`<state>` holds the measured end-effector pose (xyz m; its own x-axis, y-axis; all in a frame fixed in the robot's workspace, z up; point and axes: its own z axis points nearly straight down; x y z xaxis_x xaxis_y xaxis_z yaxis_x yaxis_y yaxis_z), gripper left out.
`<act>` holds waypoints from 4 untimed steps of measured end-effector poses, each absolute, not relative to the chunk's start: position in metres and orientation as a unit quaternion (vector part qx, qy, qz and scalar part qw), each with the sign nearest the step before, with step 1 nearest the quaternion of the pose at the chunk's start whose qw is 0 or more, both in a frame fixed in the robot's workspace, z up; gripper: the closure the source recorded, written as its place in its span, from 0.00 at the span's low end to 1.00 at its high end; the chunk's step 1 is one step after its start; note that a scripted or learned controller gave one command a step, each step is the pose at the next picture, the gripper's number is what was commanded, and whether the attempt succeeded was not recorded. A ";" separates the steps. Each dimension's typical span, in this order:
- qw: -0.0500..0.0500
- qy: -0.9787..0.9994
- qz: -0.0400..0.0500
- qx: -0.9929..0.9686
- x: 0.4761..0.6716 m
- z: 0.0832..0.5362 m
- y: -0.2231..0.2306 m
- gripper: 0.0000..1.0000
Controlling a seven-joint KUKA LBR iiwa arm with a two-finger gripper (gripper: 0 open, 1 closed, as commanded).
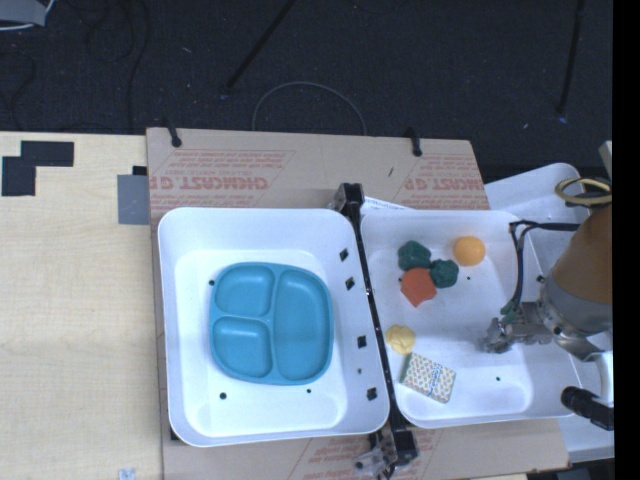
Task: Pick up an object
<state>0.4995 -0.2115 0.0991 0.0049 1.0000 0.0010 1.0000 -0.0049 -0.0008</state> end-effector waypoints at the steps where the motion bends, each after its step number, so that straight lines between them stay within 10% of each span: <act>1: 0.000 -0.707 0.000 -0.707 0.502 0.141 -0.210 1.00; 4: 0.002 -0.709 0.000 -0.706 0.502 0.234 -0.158 1.00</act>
